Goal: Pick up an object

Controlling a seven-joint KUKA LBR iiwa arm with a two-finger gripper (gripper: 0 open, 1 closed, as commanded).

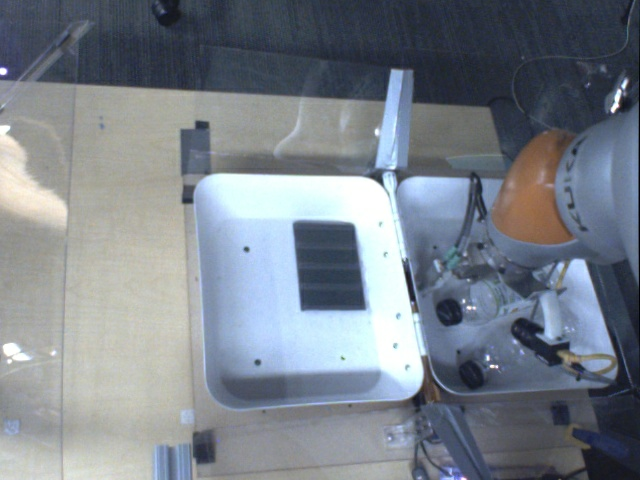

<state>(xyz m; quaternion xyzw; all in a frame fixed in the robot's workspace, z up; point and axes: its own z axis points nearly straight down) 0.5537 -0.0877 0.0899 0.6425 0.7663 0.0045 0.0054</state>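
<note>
Camera view looks down on the bench [110, 298], which carries two white bins side by side. The left bin [235, 268] is the wider one. The right bin [425, 218] is partly covered by the arm [595, 198], which reaches over its right edge with the orange band above the far right corner.

A dark ribbed block [328, 265] lies flat at the middle of the left bin. Its long axis runs from the far edge toward the near edge, and it is well apart from the tool, across the wall shared by the bins.

The gripper [478, 273] hangs low over the middle of the right bin. Whether it is spread or pressed together cannot be told, because wrist and cabling cover it, and nothing is seen held.

A clear item with a black cap [449, 311] lies just beside the gripper, toward the bin's left edge and a little nearer the front. A second capped clear item [471, 373] rests near the front edge. The first is probably the likelier target, needing only a short shift toward the left edge.
</note>
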